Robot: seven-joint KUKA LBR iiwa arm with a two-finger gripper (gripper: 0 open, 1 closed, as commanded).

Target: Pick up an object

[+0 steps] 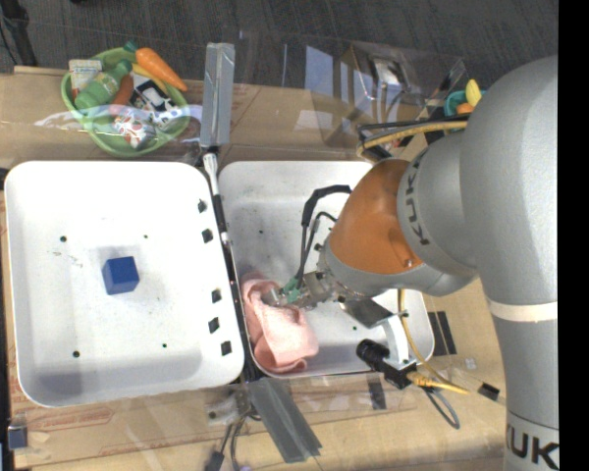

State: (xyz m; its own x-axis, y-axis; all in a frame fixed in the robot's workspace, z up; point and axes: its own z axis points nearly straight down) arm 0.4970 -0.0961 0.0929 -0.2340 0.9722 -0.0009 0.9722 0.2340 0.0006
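The left bin (39, 263) held a blue cube (121, 274) lying alone on the floor, slightly left of centre. At 12 o'clock from that bin, on the bench, stood a green bowl (128, 140) of toy food, outside the work area.

The right bin (265, 189) held a pink cloth (278, 332) bunched against its near-left corner, at about 7 o'clock from the bin's centre. The gripper (296, 292) was low over the cloth's upper right edge, at roughly 1 o'clock from the cloth's middle. Whether the pincer was spread or pressed together could not be told; the wrist and cabling masked it.

Recommended procedure, as a judgement: the cloth was the nearest target. The grasp should be centred on a raised fold rather than the thin edge, with a descent deep enough to gather fabric. The bin wall lay close at 9 o'clock, so the approach should stay clear of it. The lift should be vertical.
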